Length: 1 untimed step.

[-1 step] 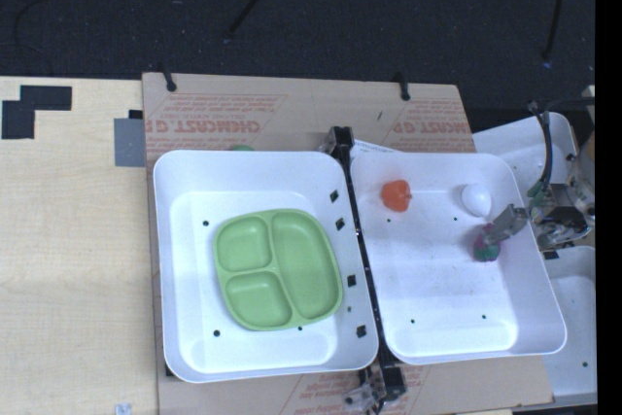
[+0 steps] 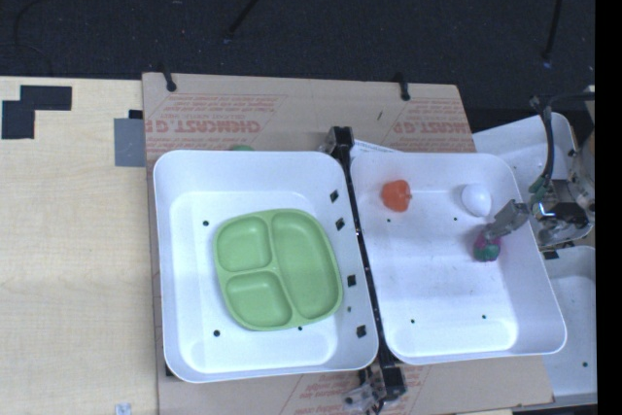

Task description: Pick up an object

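Note:
The right bin holds three small objects. An orange one lies near its back left, and a white ball rests at the back right. A small green and pink object sits by the right wall. My gripper reaches in over the bin's right rim, and its grey tip slants down to just above and right of the green and pink object. Whether it touches that object is unclear. Nothing is visibly lifted.
The left bin holds a light green divided plate. A black divider bar runs between the bins. Both stand on a cardboard sheet on the wooden bench. White arm hardware crowds the right edge.

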{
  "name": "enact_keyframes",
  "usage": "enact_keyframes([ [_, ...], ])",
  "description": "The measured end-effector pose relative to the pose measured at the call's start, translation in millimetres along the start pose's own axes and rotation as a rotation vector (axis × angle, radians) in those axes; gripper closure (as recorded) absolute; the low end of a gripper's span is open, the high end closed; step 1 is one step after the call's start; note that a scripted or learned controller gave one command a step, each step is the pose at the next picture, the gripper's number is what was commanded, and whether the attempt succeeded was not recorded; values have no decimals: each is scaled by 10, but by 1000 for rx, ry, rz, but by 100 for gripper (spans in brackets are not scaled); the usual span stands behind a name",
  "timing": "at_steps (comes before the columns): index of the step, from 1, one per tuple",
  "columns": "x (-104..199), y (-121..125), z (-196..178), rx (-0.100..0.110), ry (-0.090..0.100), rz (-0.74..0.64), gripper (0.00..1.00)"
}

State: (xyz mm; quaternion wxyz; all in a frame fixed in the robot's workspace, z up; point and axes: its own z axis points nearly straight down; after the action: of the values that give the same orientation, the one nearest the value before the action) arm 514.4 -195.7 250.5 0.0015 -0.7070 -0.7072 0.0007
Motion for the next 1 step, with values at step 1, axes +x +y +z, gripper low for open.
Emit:
enact_keyframes([
  [1, 106, 18, 527, 5, 2, 1, 0],
])
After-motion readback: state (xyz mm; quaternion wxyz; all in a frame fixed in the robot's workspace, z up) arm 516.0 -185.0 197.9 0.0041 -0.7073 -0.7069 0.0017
